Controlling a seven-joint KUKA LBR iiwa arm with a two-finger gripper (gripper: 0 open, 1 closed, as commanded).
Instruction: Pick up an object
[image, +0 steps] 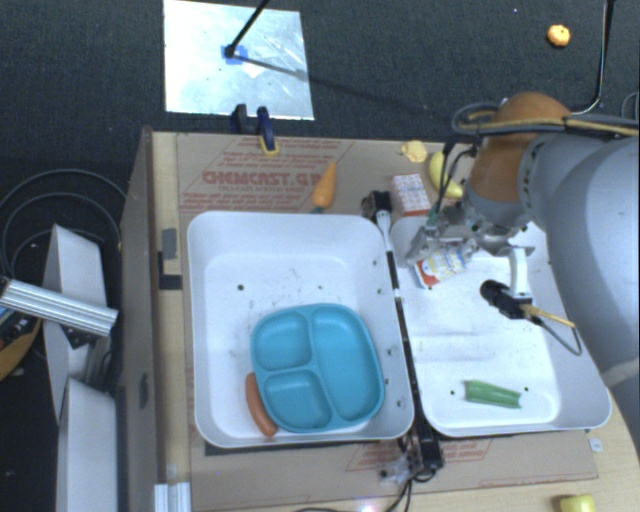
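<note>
My gripper hangs low over the back left corner of the right bin, reaching in from the right. Right under and beside it lies a small red, white and blue packet; whether the gripper touches it is not clear. A green pod rests near the front of the same bin. In the left bin sits a blue divided plate, with an orange sausage along its left front edge.
Behind the bins on the cardboard lie an orange carrot, a small pale box and yellow pieces. The black divider runs between the bins. The grey arm covers the right bin's back right part.
</note>
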